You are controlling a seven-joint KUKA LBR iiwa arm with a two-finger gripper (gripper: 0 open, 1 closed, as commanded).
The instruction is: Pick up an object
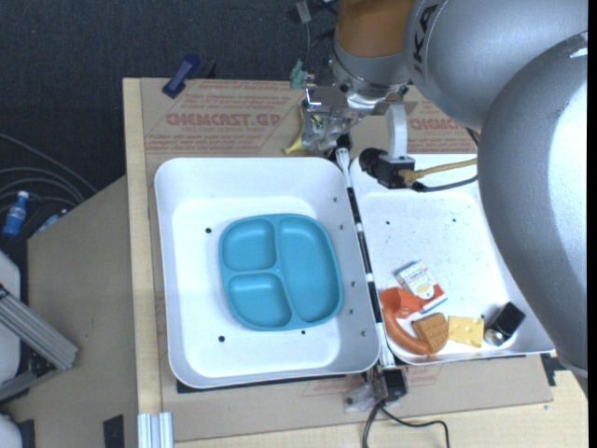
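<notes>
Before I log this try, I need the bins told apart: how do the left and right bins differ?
The left bin holds one blue divided plate, lying flat in its middle; the right bin holds several small things heaped in its near corner, among them an orange piece and a yellow piece. The left bin shows whole; the arm covers part of the right. Both are shallow and white.

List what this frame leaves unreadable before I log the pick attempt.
- Gripper: too small and cluttered at the bins' far edge in the camera view; finger state unclear.
- Right white bin: its right side is covered by the grey arm.
- Small black object: partly hidden by the arm.
- Blue divided plate: fully visible.
</notes>
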